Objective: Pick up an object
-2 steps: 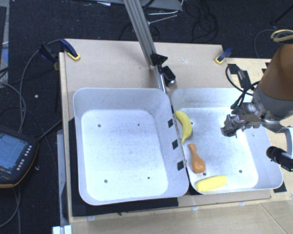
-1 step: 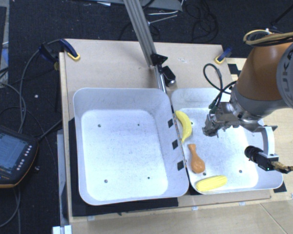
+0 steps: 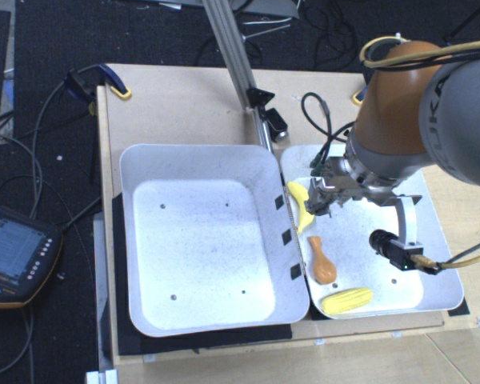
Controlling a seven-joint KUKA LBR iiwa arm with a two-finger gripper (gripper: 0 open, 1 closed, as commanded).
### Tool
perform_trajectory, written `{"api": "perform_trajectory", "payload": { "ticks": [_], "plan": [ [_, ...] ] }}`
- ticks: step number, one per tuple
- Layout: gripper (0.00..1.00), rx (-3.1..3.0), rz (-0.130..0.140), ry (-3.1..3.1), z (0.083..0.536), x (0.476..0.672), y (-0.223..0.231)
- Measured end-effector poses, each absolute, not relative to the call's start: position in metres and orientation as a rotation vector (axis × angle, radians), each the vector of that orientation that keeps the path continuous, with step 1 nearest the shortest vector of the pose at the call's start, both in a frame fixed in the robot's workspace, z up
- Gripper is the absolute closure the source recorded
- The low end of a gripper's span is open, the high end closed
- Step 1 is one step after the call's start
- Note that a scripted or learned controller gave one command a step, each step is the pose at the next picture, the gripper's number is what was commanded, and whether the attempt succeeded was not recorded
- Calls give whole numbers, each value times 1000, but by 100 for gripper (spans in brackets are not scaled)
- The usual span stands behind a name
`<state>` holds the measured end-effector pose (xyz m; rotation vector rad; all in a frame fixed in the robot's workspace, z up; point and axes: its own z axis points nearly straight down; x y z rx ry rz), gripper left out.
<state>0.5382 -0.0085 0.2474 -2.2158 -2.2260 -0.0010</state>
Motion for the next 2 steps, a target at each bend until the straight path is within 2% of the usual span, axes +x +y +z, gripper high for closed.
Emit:
{"api": "perform_trajectory", "payload": {
  "ticks": [1, 2],
  "plan": [
    [100, -2215, 1, -2226, 235, 551, 44],
    [100, -2217, 0, -2225, 236, 577, 90]
  ]
}}
